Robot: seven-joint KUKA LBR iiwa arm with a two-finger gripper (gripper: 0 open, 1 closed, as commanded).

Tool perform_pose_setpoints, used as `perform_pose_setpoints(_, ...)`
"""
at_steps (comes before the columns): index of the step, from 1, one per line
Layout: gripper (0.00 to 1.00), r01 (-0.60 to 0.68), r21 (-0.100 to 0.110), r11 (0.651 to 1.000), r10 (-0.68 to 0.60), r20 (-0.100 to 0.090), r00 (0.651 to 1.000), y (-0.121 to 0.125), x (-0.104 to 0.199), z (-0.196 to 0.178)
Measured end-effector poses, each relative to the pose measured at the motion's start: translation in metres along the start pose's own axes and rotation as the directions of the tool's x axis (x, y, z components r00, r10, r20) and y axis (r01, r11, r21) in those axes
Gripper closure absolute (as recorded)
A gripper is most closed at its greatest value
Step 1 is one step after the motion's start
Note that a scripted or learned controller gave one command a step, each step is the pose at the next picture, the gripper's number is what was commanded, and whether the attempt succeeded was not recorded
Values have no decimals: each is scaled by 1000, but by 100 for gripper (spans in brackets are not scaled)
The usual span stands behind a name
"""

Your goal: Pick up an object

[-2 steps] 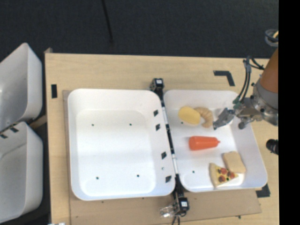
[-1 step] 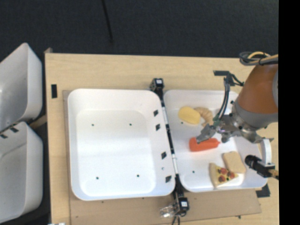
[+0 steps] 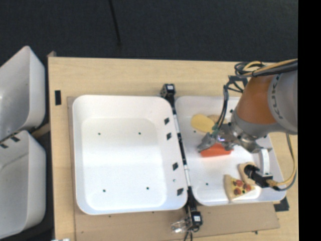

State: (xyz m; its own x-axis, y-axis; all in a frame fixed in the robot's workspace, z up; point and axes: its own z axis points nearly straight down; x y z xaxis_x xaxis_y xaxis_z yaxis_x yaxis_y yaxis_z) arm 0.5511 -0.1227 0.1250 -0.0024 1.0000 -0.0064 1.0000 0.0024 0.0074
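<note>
In the right bin [image 3: 210, 187] lie an orange-red block [image 3: 216, 151], a yellow oval piece [image 3: 202, 123] and a pizza slice toy [image 3: 239, 187]. My gripper [image 3: 213, 142] reaches down into this bin from the right, its tip right over the left end of the orange-red block, just below the yellow piece. The wrist and orange band hide the block's upper side, and I cannot make out whether anything sits between the fingers.
The left bin [image 3: 125, 154] lies beside the right one, split from it by a ridge with black clips [image 3: 176, 134]. Cables [image 3: 241, 72] loop above the wrist. White containers [image 3: 20, 134] stand off the bench at the left.
</note>
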Motion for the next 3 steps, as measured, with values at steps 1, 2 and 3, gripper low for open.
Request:
perform_pose_setpoints(1,0,1,2,1000,-1,-5,1000,28,9,-10)
perform_pose_setpoints(2,0,1,9,1000,-1,-6,1000,41,27,26)
perform_pose_setpoints(3,0,-7,13,1000,7,-7,1000,-57,7,0)
